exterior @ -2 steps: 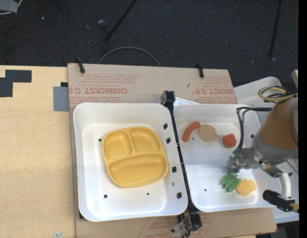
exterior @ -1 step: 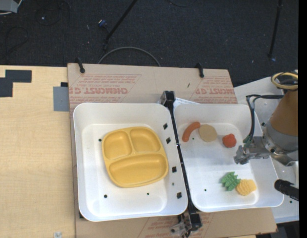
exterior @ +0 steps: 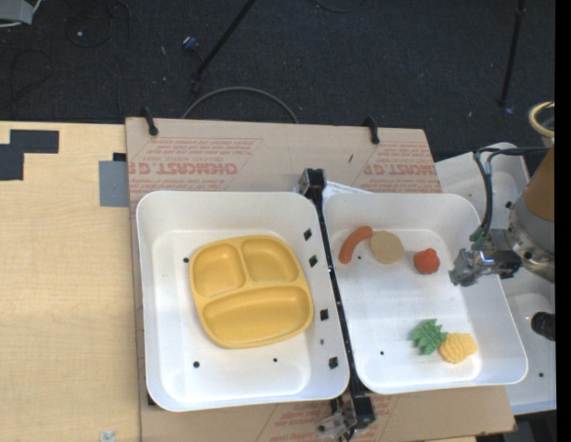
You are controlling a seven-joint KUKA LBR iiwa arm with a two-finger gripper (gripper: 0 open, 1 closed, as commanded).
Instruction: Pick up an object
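Tomato [exterior: 426,261] right of centre frame, just left of my gripper [exterior: 467,271] (grip state I cannot tell), looks small, light, smooth and round, so I'd pinch across its middle.

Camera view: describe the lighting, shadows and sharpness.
In the camera view, even overhead light, with no harsh glare on the white bins; the yellow tray and toy pineapple cast only soft, faint shadows; the gripper looks slightly blurred; the floor behind is dark.
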